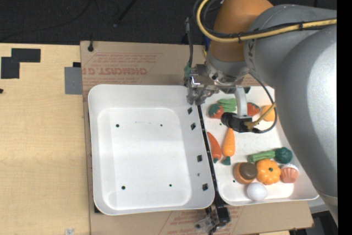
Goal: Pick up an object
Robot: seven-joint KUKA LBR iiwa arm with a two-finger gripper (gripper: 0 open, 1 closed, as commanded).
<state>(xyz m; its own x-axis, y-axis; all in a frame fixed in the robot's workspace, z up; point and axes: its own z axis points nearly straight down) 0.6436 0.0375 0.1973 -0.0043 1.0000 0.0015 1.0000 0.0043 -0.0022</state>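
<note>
The gripper point(199, 91) hangs over the top left corner of the right bin point(275, 191), close to the divide with the left bin point(104, 118); I cannot tell from this slanted view whether it is released or clenched, and nothing visibly sits in it. The nearest candidates are toy foods just to its right and below it: a green-and-red piece point(220, 107) almost touching the tool, and an orange carrot point(229, 142) a little further down. The carrot looks like light, rigid moulded plastic, smooth and probably slippery, tapering to a point, so I judge the thicker upper half across its width the best hold. Well below the tool lie 1 small pumpkin point(269, 171) and 1 white ball point(256, 191), which would likely roll.
</note>
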